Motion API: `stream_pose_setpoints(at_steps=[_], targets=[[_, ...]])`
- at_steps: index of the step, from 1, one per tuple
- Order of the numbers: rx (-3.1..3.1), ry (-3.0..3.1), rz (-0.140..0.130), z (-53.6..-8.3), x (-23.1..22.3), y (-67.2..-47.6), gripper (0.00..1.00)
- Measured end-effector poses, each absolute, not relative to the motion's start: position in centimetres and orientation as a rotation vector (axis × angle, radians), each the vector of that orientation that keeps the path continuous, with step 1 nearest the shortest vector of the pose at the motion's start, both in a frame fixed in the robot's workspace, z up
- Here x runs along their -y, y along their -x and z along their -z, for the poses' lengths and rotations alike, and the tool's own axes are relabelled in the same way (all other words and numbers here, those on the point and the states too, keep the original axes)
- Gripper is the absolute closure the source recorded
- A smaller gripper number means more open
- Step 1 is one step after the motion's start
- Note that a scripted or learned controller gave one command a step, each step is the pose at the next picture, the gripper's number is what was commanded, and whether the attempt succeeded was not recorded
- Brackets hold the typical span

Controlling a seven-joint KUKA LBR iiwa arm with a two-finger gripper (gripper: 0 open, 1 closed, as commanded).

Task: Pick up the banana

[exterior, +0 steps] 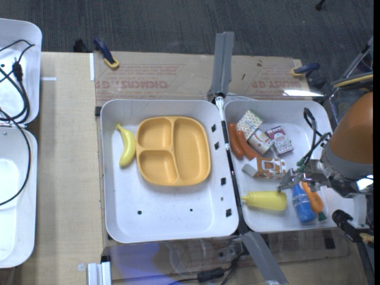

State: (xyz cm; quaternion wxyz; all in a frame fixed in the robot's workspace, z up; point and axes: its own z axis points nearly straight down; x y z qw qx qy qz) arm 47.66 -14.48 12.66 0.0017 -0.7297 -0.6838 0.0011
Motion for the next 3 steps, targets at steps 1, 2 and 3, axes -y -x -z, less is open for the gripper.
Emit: stream_pose_setpoints(at_steps=[1,2,3], targets=[[2.728,1.557,0.0,-14.5,12.5,-47.8,0.0],[2.934,1.223,0.005,-10.4,11.5,-48.8,0.0],[2.928,1.143,0.0,-19.2,6.1,-53.6,0.0]])
